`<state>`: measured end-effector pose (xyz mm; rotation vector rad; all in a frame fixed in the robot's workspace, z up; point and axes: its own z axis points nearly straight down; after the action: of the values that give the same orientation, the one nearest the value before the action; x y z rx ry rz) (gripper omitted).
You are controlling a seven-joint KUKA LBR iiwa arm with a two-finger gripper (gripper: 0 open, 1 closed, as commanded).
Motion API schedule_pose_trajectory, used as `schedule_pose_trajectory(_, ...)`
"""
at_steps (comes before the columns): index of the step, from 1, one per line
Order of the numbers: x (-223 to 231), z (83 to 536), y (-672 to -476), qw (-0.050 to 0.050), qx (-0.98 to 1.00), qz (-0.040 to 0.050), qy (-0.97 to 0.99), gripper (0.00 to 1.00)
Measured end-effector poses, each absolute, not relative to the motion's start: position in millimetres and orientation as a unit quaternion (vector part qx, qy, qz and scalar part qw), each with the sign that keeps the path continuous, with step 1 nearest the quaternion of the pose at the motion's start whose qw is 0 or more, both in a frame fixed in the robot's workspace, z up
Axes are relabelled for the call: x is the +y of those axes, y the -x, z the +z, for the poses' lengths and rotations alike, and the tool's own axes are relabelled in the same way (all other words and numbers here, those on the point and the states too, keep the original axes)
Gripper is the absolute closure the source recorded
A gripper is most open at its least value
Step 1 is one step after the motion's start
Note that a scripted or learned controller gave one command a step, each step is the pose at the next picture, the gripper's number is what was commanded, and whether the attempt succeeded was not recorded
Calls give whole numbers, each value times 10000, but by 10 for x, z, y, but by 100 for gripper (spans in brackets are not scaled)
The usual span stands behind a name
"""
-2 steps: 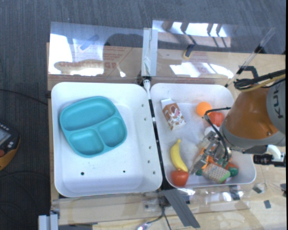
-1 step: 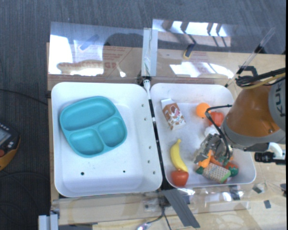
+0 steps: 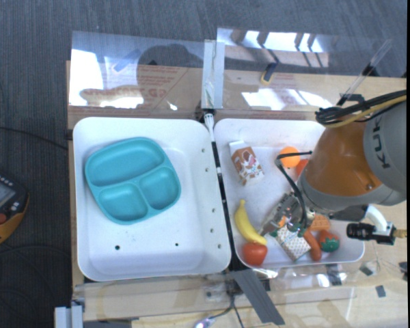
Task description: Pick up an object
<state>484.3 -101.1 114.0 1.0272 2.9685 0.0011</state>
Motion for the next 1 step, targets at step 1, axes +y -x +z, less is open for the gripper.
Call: schedule_pose_trajectory(1,-587,2379,-5382,12,9378,-4,-3471,100)
